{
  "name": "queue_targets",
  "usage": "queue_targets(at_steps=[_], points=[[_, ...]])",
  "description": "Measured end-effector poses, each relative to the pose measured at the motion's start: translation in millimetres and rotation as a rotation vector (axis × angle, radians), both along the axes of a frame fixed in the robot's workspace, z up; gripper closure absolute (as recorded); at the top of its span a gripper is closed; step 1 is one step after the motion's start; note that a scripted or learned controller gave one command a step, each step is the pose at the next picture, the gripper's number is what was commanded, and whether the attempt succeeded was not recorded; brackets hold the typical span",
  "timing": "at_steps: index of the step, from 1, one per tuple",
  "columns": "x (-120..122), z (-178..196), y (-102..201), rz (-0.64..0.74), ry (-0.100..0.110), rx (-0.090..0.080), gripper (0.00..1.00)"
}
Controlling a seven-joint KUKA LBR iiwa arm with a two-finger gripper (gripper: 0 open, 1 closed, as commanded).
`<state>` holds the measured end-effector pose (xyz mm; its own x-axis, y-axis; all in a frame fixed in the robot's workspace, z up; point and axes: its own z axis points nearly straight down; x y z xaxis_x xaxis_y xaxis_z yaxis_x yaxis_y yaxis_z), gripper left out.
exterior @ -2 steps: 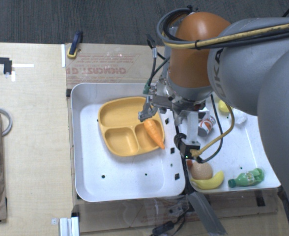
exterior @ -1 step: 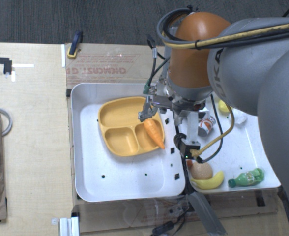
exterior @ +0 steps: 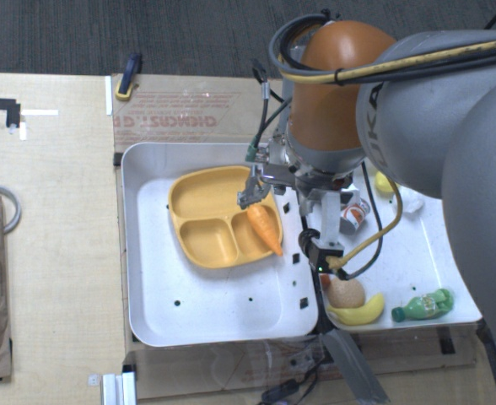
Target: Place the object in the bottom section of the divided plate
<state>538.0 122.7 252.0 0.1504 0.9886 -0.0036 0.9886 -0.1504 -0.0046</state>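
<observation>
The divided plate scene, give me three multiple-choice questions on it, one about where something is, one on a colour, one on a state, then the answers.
1. Where does the carrot lie?
A. In the plate's lower right section
B. On the bare floor of the left bin
C. In the right bin beside the banana

2. What colour is the divided plate?
A. White
B. Yellow-orange
C. Green

3. How does the green bottle sit in the right bin?
A. Standing upright
B. Lying on its side
C. Stacked on the plate

Answers:
1 A: the carrot rests inside the plate's lower right compartment, just under the gripper.
2 B: the plate stands out yellow-orange against the white left bin.
3 B: the bottle lies lengthwise on the bin floor, right of the banana.
</observation>
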Motion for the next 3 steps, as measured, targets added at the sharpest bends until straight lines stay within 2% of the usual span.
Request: queue_targets(at_steps=[1,2,3], points=[[0,0,0,0.0,0.0,0.0,0.0],[7,17,-33,0.022,-0.003,0.0,0.0],[-30,-41,-6,0.077,0.0,0.001,0.0]])
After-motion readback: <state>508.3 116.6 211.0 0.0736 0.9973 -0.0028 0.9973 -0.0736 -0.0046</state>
